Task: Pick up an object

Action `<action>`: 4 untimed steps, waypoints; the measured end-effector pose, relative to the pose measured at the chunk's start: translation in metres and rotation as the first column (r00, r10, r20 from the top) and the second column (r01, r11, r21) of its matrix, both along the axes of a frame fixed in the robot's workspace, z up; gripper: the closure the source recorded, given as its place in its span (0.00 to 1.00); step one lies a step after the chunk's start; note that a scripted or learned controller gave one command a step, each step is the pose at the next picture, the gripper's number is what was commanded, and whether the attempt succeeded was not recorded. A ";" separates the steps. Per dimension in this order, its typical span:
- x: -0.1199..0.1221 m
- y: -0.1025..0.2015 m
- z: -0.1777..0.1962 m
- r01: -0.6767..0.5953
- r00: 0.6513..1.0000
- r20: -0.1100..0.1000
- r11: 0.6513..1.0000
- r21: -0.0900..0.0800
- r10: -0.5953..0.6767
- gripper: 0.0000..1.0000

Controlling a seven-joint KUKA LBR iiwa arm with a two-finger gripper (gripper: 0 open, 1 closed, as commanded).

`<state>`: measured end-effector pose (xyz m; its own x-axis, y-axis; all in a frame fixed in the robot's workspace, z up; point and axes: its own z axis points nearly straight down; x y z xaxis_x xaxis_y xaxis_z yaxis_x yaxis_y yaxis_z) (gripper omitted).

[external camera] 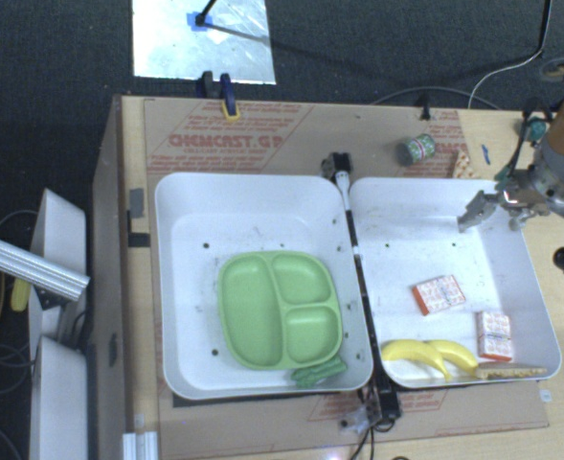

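camera view: the grey two-finger gripper [497, 209] hangs at the right bin's [396, 204] upper right rim, fingers spread wide, holding nothing. the small red-and-white carton [439, 294] lies mid-bin, well apart. likely the approach step; next it must travel down-left and descend over it.

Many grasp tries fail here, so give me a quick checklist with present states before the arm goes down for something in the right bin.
1. Pincer carries nothing: ok.
2. Pincer over right bin: ok, at its far right corner.
3. Targets lie apart: ok for the red-and-white packet; not ok for the banana, against the near wall.
4. Small box reachable: ok, though near the wall.
5. Pincer above a target: not ok.
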<state>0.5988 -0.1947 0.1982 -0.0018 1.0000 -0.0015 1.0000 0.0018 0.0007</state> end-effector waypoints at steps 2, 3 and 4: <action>-0.045 0.069 -0.049 -0.001 1.000 -0.001 1.000 0.002 0.001 0.00; -0.059 0.064 -0.109 0.001 1.000 0.013 1.000 -0.004 -0.001 0.00; -0.057 0.065 -0.098 -0.001 1.000 0.017 1.000 -0.004 0.001 1.00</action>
<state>0.5414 -0.1300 0.1003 -0.0027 1.0000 -0.0051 0.9998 0.0028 0.0182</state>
